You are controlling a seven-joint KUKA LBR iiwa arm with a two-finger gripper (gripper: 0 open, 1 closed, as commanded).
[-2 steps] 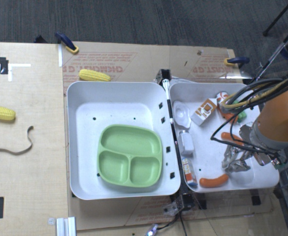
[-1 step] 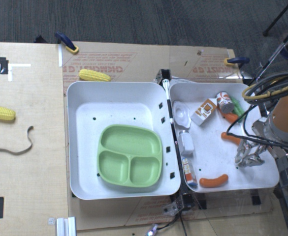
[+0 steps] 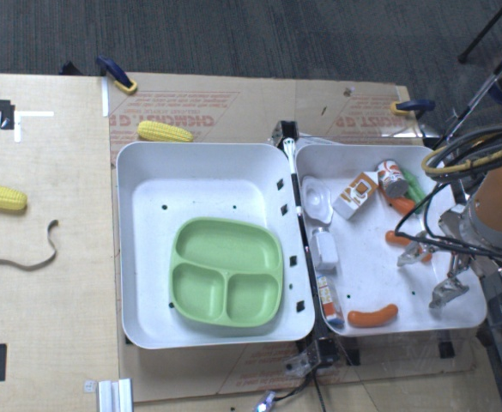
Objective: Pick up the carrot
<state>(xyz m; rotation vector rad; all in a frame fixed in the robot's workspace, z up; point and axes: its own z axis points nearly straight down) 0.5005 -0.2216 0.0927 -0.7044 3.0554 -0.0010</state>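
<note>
The carrot is a short orange root with a green top. It lies at the back of the right bin, beside a small can. My gripper hangs over that bin's right side, in front of the carrot and apart from it. Its two metal fingers are spread open, with nothing between them. A small orange piece lies just left of the nearer fingertip. I cannot tell whether they touch.
An orange sausage-shaped item lies at the right bin's front. A white-and-orange carton, a white cup and a grey block sit toward its left. The left bin holds a green divided plate. Two corn cobs lie on the bench.
</note>
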